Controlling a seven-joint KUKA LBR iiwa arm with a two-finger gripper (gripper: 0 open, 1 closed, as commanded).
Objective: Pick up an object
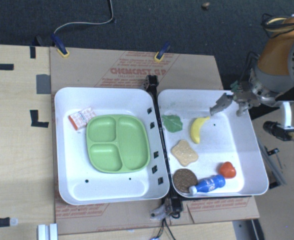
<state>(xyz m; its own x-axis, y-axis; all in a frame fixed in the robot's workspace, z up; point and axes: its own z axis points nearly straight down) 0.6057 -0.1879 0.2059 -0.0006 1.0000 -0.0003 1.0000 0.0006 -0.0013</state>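
Note:
The right bin (247, 149) holds a yellow banana (198, 128), a green leafy piece (172, 123), a tan bread slice (185, 152), a brown round cookie (185, 179), a blue bottle (208, 184) and a red tomato-like piece (228, 169). My gripper (231, 107) hangs over the far right edge of that bin, just right of and above the banana. Its two fingers (219, 105) are spread apart with nothing between them.
The left bin (66, 149) bears a green divided plate (118, 143) and a small red-and-white packet (80, 118) at its far left. Black clips line the divider between the bins. Brown cardboard lies under both bins, with yellow clamps at its far edge.

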